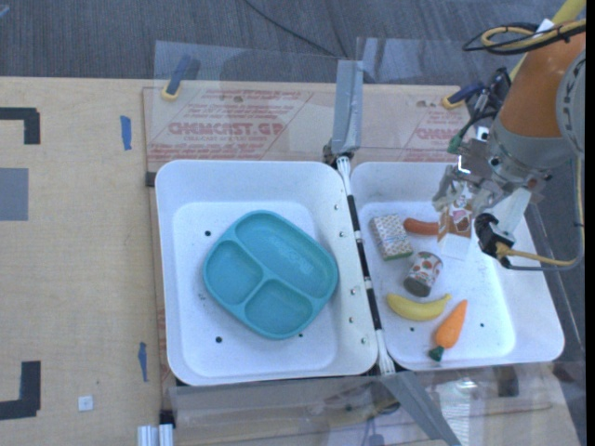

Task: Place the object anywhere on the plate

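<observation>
A teal divided plate (271, 272) lies in the left bin (177, 203). My gripper (457, 210) hangs over the upper part of the right bin (535, 333), far to the right of the plate. Right under the gripper's tip is a small orange-and-white packet (456, 223); I cannot tell whether it is held or resting on the bin floor. Close to its left lie a red sausage (418, 227) and a patterned block (390, 236).
Further down the right bin are a small can (423, 273), a banana (416, 306) and a carrot (450, 325). A raised divider (358, 268) separates the two bins. A yellow cable (539, 260) trails from the wrist over the right bin's edge.
</observation>
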{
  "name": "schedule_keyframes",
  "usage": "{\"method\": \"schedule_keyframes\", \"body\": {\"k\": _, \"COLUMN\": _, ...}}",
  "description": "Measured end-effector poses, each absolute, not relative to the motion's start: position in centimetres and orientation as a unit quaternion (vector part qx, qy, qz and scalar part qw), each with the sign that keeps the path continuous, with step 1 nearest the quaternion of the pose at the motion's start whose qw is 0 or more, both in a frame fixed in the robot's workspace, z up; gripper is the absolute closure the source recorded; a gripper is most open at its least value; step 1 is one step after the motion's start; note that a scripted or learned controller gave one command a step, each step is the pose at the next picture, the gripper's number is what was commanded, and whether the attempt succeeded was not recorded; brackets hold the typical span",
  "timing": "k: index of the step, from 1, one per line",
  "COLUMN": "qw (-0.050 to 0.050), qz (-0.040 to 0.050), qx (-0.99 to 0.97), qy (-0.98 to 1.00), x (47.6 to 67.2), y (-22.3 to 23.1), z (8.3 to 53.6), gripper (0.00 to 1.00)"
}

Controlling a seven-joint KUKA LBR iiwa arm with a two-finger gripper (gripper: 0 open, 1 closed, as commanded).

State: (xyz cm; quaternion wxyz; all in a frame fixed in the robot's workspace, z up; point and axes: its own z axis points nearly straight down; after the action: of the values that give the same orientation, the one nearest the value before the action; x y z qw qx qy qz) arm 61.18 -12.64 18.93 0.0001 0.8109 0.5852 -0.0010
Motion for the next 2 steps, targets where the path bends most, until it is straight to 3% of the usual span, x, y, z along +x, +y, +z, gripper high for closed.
{"method": "schedule_keyframes", "body": {"k": 1, "qw": -0.002, "qz": -0.0012, "qx": 0.764, "qy": 0.645, "x": 58.2, "y": -2.2, "z": 23.2, "gripper": 1.00}}
{"method": "schedule_keyframes", "body": {"k": 2, "qw": 0.001, "qz": -0.0002, "qx": 0.782, "qy": 0.623, "x": 61.9, "y": 0.6, "z": 33.2, "gripper": 1.00}}
